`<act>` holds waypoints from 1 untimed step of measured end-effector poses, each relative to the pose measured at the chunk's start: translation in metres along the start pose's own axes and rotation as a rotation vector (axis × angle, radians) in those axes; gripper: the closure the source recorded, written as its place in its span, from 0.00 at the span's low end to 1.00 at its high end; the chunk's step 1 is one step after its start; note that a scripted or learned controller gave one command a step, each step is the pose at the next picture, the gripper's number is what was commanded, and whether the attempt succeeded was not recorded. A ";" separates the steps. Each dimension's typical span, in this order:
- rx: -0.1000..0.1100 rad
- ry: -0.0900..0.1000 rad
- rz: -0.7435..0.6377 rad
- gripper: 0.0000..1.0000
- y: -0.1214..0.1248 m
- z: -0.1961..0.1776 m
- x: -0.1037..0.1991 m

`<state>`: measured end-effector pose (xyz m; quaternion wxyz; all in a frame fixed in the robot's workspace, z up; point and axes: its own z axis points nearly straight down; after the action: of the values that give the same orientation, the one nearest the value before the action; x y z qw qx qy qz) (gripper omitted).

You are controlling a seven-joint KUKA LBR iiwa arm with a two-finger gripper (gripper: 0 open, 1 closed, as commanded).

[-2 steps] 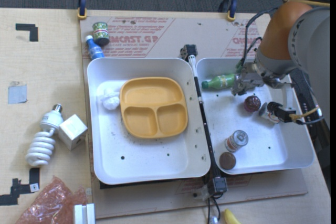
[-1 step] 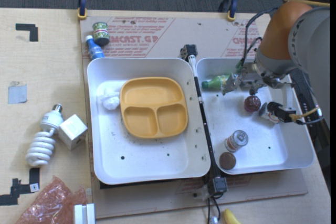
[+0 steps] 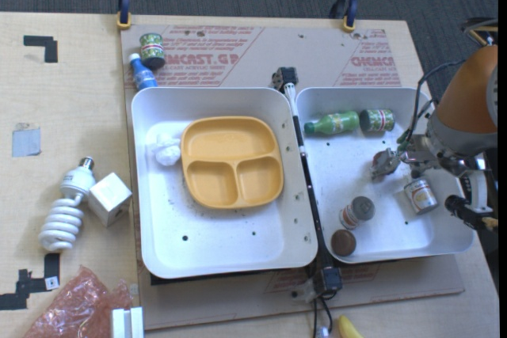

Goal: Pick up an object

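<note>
Crumpled pink plastic wrap lies at the bottom left of the frame, nearest the camera, on the pale wooden surface, with a white spiral light bulb and a small white cube just above it. Two shallow white bins sit side by side at centre frame: the left bin carries one yellow three-compartment plastic tray and a white crumpled wad at the tray's upper left edge. The right bin holds five loose things: one green plastic bottle, one green-labelled can, one small silver tin, one grey-capped jar and one brown round lid. The grey arm's gripper hangs low in the right bin's middle, between the bottle and the jar, near the silver tin; whether its fingers are spread or pressed together cannot be told, and nothing is visibly pinched. To do this step well, it would probably pay to centre on one isolated object, such as the tin, descend squarely and close across its narrow side, well away from the bin wall. Outside the bins, at upper left, stand another small green can and a blue bottle.
</note>
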<state>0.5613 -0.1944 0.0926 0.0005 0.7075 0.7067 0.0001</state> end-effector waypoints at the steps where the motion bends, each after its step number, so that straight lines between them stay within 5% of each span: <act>1: -0.003 -0.001 0.001 1.00 0.001 -0.011 0.000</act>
<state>0.5623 -0.1948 0.1031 0.0018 0.7078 0.7064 0.0006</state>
